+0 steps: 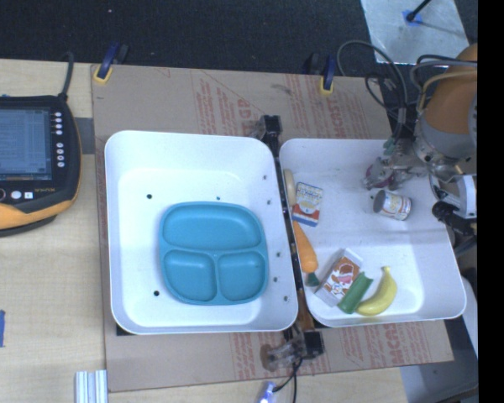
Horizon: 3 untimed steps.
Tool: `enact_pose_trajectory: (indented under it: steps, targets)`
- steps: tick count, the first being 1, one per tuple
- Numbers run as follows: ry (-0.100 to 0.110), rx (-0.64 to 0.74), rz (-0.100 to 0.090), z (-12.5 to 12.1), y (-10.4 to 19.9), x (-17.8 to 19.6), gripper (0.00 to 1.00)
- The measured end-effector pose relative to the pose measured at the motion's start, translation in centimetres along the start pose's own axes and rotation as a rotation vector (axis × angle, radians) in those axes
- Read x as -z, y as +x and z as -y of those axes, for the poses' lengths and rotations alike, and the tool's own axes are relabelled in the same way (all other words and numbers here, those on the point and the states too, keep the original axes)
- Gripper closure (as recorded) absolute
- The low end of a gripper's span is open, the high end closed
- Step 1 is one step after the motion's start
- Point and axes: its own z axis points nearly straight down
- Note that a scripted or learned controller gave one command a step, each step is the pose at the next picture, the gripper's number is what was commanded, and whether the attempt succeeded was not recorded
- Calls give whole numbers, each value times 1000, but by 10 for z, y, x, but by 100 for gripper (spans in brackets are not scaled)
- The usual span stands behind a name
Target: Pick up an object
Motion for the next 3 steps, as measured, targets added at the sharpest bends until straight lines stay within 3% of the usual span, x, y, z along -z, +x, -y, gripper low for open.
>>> enact_pose_trajectory:
  steps: [1, 2, 3]
  targets:
    - [-2, -7, -1, 44, 30, 46, 100]
    - [-1, -7, -1, 44, 30, 45, 0]
    - [-2, -5, 0, 4, 62, -11, 0]
